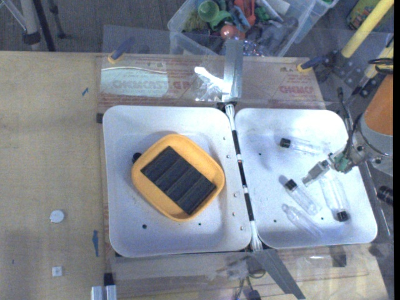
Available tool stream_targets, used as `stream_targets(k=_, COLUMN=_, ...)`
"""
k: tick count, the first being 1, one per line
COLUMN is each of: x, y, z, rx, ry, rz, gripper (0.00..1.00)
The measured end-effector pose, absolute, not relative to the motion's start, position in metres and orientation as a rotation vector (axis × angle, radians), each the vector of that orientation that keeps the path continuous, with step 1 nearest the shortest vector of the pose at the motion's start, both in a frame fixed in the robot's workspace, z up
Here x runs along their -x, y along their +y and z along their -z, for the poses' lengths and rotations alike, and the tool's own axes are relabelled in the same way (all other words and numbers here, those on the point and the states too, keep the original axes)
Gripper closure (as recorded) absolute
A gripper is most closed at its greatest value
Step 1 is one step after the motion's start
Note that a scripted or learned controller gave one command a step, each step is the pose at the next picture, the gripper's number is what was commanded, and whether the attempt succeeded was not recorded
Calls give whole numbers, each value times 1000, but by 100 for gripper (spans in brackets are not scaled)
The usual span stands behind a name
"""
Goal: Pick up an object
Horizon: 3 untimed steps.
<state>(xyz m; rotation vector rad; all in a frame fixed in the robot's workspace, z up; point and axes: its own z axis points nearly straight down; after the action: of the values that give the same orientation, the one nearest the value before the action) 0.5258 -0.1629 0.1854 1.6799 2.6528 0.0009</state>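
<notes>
The clear vials scattered in the right bin, just below the tool, look light, slick and breakable, so they're probably best pinched mid-body, though whether the tool is open can't be told.

The pale wooden worktop carries two shallow white bins side by side, touching along a middle seam: the left bin and the right bin. Behind them lies a printed cardboard sheet under clear film. On the bare wood to the left sit a small round disc, a tiny square piece and blue marks.
</notes>
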Motion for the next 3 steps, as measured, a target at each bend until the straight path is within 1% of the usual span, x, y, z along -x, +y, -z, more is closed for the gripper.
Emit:
stream_targets(k=1, x=-571, y=-194, z=-134, rx=-1661, ry=2661, rz=-1, gripper=0)
stream_targets(k=2, x=-597, y=-201, z=-107, rx=-1603, ry=2694, rz=-1, gripper=0)
stream_targets(k=3, x=-637, y=-172, z=-87, rx=-1635, ry=2672, rz=-4, gripper=0)
